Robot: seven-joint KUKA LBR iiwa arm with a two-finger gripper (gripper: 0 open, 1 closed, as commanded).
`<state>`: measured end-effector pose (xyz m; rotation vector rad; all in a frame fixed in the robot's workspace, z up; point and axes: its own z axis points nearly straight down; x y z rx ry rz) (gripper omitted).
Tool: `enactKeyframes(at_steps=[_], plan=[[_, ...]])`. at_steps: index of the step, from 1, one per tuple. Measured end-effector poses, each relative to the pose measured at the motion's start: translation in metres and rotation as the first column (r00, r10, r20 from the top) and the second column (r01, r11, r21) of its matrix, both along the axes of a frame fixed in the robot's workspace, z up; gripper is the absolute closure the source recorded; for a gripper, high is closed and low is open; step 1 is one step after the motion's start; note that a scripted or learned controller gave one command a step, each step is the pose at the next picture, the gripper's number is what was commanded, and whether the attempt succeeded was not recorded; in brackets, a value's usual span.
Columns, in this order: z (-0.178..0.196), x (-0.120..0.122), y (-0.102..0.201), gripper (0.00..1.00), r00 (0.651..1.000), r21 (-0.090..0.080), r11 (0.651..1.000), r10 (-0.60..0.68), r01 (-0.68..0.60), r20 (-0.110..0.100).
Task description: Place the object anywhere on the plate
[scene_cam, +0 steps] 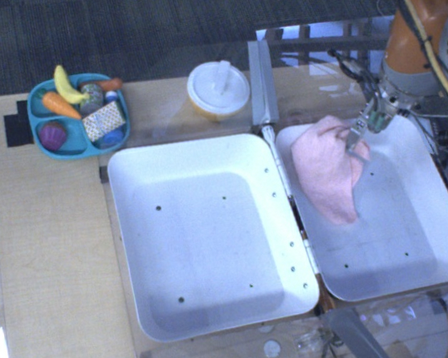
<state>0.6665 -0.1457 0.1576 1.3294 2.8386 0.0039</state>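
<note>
Pincer: the pincer [358,137] is hanging low over the upper part of the right bin [422,256], its tip sitting at the right edge of the pink cloth [328,170]; whether it is spread or pressed together I cannot tell, and no fold of cloth is showing clearly in it.

Arm: the grey arm with its orange band [419,25] is reaching in from the right, tilted down toward the cloth.

Cloth position: the pink cloth is lying crumpled in the upper left part of the right bin, trailing to a narrower end toward the bin's middle.

Cloth handling: it is looking soft, light and limp (a small towel or rag, by the look of it), so it will likely sag and drape when lifted; it is neither fragile nor slippery.

Where to take hold: a raised fold near the bunched upper edge is looking like the best bite, since flat single layers may slip free.

Left bin: the left bin [204,236] is sitting just beside the right one.

Plate: a blue divided plate [39,119] with toy food, a banana [66,87] among it, is resting on the bench [44,270], well apart from the cloth.

Nearby: a white lidded cup [218,89] is standing on the bench above the bins.
</note>
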Motion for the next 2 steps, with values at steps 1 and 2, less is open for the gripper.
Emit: enactKeyframes(at_steps=[1, 2], plan=[[0.049, -0.003, -0.005, 1.00, 1.000, 0.000, 1.000, -0.006, 0.006, 0.000], [0.068, -0.001, -0.003, 1.00, 1.000, 0.000, 1.000, 0.000, 0.000, -0.001]])
